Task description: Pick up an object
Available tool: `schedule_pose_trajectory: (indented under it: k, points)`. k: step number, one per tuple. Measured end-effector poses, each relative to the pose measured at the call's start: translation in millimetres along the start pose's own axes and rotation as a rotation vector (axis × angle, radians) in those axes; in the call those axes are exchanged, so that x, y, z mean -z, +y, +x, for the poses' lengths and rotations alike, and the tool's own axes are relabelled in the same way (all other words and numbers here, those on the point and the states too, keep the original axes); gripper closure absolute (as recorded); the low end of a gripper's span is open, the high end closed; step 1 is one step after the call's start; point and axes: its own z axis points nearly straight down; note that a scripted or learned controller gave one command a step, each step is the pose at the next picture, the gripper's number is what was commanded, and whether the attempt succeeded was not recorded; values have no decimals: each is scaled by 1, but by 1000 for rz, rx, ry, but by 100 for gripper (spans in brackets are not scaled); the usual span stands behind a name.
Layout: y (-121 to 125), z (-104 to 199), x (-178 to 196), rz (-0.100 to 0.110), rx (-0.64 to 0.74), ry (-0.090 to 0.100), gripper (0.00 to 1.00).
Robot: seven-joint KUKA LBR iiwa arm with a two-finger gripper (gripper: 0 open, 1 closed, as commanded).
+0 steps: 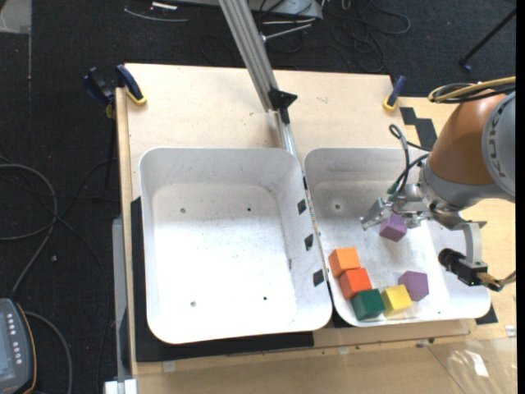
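Observation:
My gripper (396,213) hangs over the middle of the right bin (459,306), at the end of the grey arm with its orange band (463,138). A small purple block (394,229), tilted, lies right at the gripper's tip, touching or nearly touching it. I cannot tell whether it is gripped or resting on the bin floor. Further forward in the same bin lie an orange block (344,259), a red-orange block (355,281), a green block (368,304), a yellow block (396,299) and a second purple block (416,284).
The left bin (164,171) stands beside the right one, their walls meeting at the centre. A slanted metal rail (250,43) reaches down to the bins' back edge. A black fitting (459,265) on the arm overhangs the right bin's right rim. Clamps sit at the board's corners.

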Motion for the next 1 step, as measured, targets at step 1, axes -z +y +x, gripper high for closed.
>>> schedule_pose_trajectory:
  k: [1]
  points:
    - [11, -17, -19, 28, 1, 10, 0]
